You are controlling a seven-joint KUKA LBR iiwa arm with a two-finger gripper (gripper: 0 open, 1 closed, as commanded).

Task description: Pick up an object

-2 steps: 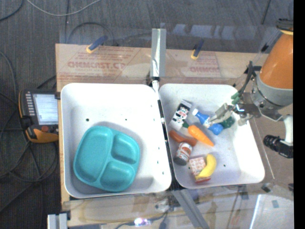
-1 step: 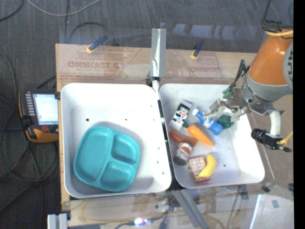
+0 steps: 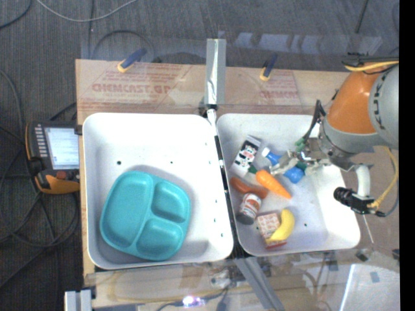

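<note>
On the desk, camera view from above:

Desk (image 3: 162, 86): brown board with faint red print, carrying two shallow white bins side by side; a metal post stands at the far edge between them.

Left bin (image 3: 130, 135): holds one teal divided plate (image 3: 146, 216), lying flat toward the near left corner.

Right bin (image 3: 324, 229): holds a cluster of small items in its left and middle part.

Carrot (image 3: 273, 183): orange, lying aslant near the bin's middle, its thick end toward the far left.

Sausage (image 3: 248, 186): reddish brown, just left of the carrot and touching it.

White carton (image 3: 246, 154): black and red print, at the far left of the cluster.

Blue item (image 3: 294, 173): small, just right of the carrot, directly below the pincer; a second blue piece (image 3: 272, 156) lies beside the carton.

Small can (image 3: 249, 207): red label, near side of the sausage.

Banana (image 3: 283, 227): yellow, toward the near edge, touching a red and white packet (image 3: 266, 225) on its left.

Arm (image 3: 356, 112): grey with orange band, reaching in from the right over the right bin.

Pincer (image 3: 295, 161): low over the blue item and the carrot's right end; how far apart it stands cannot be told, nor whether it has hold of anything.

Handheld screen unit (image 3: 53, 154): on the floor left of the desk.
</note>
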